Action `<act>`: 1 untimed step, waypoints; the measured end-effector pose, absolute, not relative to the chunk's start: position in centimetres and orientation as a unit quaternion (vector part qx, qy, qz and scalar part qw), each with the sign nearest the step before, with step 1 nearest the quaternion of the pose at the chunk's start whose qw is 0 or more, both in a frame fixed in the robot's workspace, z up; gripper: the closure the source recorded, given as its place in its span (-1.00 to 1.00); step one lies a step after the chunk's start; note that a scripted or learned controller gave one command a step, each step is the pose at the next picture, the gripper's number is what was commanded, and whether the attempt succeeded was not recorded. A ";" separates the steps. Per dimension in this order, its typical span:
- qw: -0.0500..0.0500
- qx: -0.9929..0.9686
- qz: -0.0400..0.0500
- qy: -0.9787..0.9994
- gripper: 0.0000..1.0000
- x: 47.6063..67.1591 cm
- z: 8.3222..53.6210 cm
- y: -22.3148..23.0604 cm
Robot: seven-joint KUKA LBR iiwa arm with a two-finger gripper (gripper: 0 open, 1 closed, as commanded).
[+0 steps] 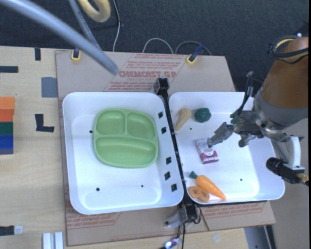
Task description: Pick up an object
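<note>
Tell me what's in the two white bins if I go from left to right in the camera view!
Green divided plate → pale corn cob → dark green vegetable → small pink packet, with the gripper right above it.

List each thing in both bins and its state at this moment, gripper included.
green divided plate: flat in the left bin.
carrot: lying near the right bin's front edge.
pink carton: lying mid-bin, by the gripper.
corn cob: lying at the back.
green round item: resting beside the corn cob.
</note>
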State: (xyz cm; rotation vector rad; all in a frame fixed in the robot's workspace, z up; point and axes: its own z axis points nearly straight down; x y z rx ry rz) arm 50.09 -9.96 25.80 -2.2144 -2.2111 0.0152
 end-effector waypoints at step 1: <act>0.002 -0.706 0.002 -0.708 -1.00 50.3 26.2 -9.9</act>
